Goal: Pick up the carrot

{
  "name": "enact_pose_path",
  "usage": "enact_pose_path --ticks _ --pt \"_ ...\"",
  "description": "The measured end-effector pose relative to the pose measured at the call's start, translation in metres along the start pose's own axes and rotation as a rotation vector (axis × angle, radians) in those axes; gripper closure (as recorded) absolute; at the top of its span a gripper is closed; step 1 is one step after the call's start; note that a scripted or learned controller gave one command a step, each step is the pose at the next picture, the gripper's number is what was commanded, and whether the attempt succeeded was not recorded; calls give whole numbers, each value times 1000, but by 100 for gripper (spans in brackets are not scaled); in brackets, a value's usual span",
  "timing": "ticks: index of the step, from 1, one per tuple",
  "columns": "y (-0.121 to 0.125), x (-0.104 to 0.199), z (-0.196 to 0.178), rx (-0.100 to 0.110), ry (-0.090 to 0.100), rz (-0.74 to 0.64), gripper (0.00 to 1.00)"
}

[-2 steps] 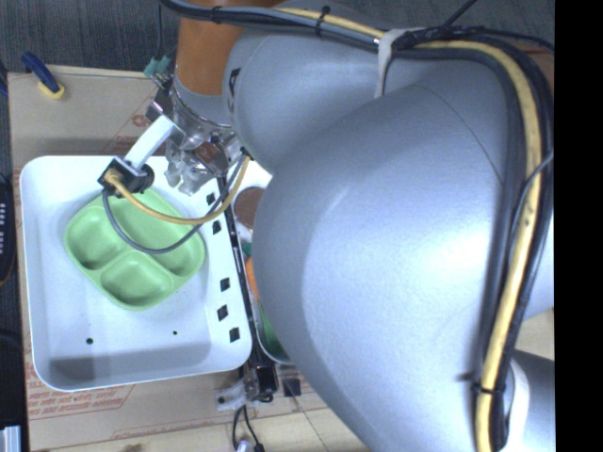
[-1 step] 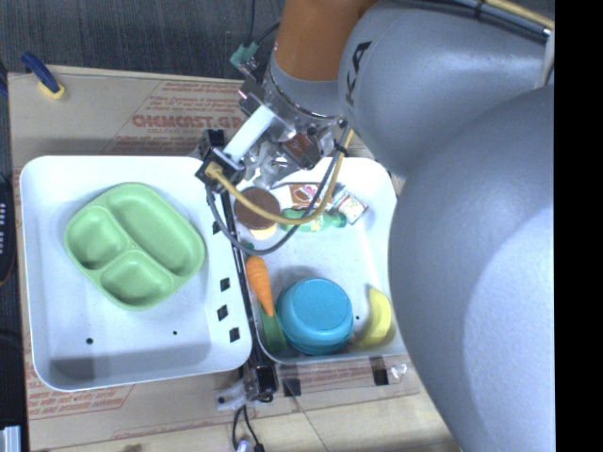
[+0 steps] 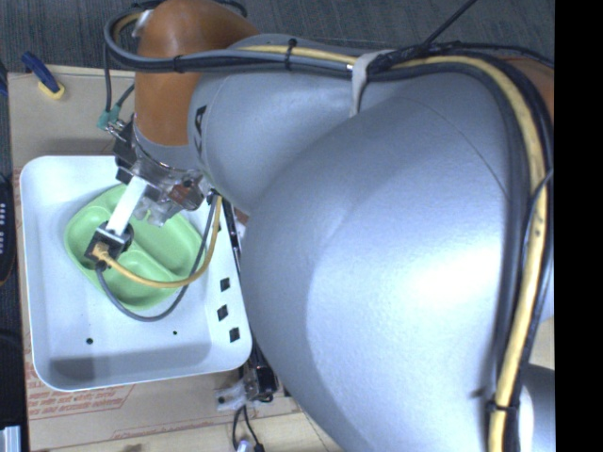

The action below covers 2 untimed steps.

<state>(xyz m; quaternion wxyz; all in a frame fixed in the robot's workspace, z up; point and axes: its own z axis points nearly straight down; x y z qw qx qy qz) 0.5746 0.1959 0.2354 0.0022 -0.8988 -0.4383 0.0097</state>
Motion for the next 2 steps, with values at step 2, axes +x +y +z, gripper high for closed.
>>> enact_pose_path --ticks 2 --pt "-60 -52 33 3 0 -21 100"
